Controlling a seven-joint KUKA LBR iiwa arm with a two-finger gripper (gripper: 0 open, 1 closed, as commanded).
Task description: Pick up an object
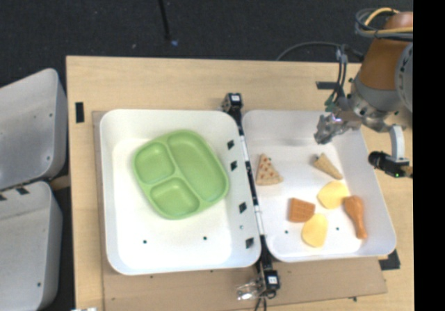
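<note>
The right bin (278,129) holds several toy food pieces: a pizza slice (267,170), a tan wedge (326,165), an orange block (301,210), two yellow pieces (333,195) (314,231) and a carrot (356,215). My gripper (325,131) hangs over the bin's far right part, just above and behind the tan wedge. Nothing shows between its fingers.
The left bin (118,233) holds a green divided plate (181,173). A divider with black clips (243,163) runs between the bins. Cables (306,49) loop behind the right bin. A black fitting (386,161) sticks out at the right bin's edge.
</note>
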